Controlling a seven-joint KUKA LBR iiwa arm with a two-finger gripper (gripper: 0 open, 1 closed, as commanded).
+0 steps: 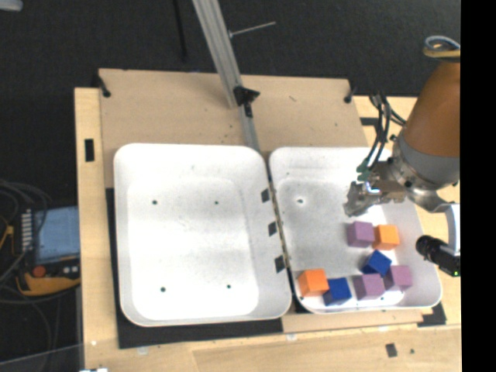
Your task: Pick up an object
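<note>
The right bin [310,177] holds several small blocks in its near right part. A purple block [360,233] lies beside an orange block [387,235]. Below them sit a blue block [377,263], a purple block [401,277] and another purple block [370,286]. At the bin's front edge are an orange block [313,282] and a blue block [338,291]. My gripper [358,201] hangs just above and behind the upper purple block, pointing down. I see nothing between its fingers.
The left bin [194,231] stands beside the right one. A slanted metal post [221,49] rises from the bench behind the bins. Cables and a blue device [54,235] lie off the bench at the left.
</note>
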